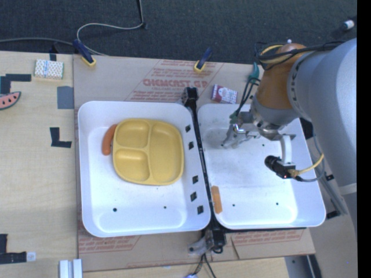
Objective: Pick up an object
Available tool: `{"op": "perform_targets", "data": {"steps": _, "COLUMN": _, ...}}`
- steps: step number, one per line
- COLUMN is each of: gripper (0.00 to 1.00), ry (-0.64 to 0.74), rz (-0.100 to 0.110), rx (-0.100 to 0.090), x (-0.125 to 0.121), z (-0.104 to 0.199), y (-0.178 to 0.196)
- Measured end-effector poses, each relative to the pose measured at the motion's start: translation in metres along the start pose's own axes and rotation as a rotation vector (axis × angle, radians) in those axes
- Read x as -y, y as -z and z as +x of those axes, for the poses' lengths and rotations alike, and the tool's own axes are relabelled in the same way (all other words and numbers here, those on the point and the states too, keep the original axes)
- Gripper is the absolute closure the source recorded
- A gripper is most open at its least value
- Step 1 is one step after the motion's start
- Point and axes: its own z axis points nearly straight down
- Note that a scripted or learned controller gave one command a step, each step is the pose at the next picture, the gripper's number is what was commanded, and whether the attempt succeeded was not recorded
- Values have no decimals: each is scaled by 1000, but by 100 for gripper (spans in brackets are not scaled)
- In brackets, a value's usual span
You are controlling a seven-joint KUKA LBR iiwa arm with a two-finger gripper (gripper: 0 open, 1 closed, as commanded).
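Two shallow white bins are seen side by side on a cardboard-covered bench, the left bin (93, 213) bearing a yellow divided plate (148, 150) with an orange carrot-like piece (107, 140) tucked against its left rim. A second small orange object (216, 198) is seen lying at the near left edge of the right bin (301, 216), just beside the divider between the bins.

The grey arm (327, 106), with its orange band (275, 86) above the wrist, is reached in from the right and bent down over the far part of the right bin. The gripper (230, 139) is held low at the bin's far left area, its metal parts pointed leftward toward the divider. Whether it is spread or pressed together cannot be told at this slant, and nothing is seen pinched in it.

The approach stage is judged to be in hand, with no object yet lifted. The small orange object is well apart from the gripper, nearer the camera. A move toward the near side along the divider would be called for next, followed by a descent squarely over the piece. A small red packet (224, 94) is left lying on the cardboard beyond the bins.
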Motion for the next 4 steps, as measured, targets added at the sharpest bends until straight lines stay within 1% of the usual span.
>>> {"op": "perform_targets", "data": {"steps": 1, "gripper": 0, "ry": 0, "rz": 0, "rx": 0, "x": 0, "z": 0, "y": 0}}
{"op": "perform_targets", "data": {"steps": 2, "gripper": 100, "ry": 1, "rz": 1, "rx": -2, "x": 0, "z": 1, "y": 9}}
{"op": "perform_targets", "data": {"steps": 3, "gripper": 0, "ry": 1, "rz": 1, "rx": -2, "x": 0, "z": 1, "y": 9}}
{"op": "perform_targets", "data": {"steps": 4, "gripper": 0, "ry": -1, "rz": -3, "rx": 1, "x": -52, "z": -6, "y": -28}}
